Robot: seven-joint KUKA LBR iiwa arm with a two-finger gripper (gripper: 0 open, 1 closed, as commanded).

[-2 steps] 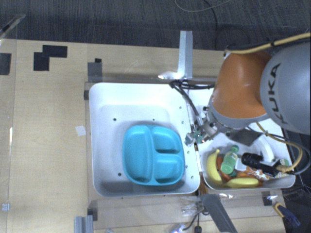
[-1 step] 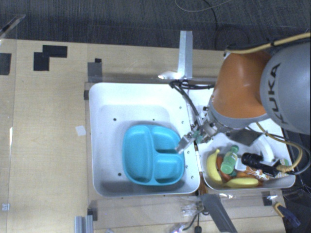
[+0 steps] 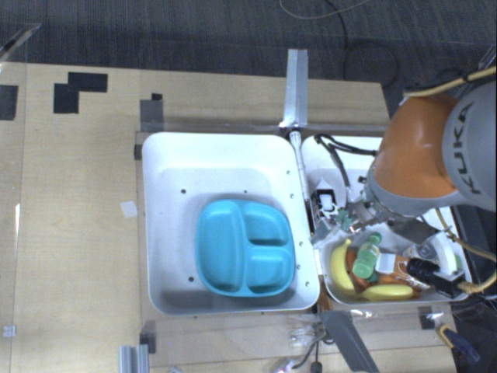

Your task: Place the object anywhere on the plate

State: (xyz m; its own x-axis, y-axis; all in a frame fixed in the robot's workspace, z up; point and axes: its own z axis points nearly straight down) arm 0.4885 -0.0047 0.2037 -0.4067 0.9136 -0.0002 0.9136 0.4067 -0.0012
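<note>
The big grey and orange arm (image 3: 423, 158) is reaching in from the right and hanging over the right bin (image 3: 335, 292). The gripper (image 3: 347, 222) is sitting low in that bin, close to the wall between the two bins, and I cannot tell how it is set, because the arm is covering most of it. A small pile of toy food is lying in the right bin: a yellow banana (image 3: 342, 270), a green bottle (image 3: 366, 256) with something orange on it, and a second yellow piece (image 3: 388, 292) near the front wall. I cannot tell which one the gripper is going for. The banana is looking light and smooth, so it could be slipping away easily; grabbing it across its thin middle seems best. The bottle is round and may be rolling, so pinching it across its sides seems safest. The blue plate (image 3: 245, 247) is waiting in the left bin (image 3: 178, 169), with its three hollows, well apart from the gripper.
</note>
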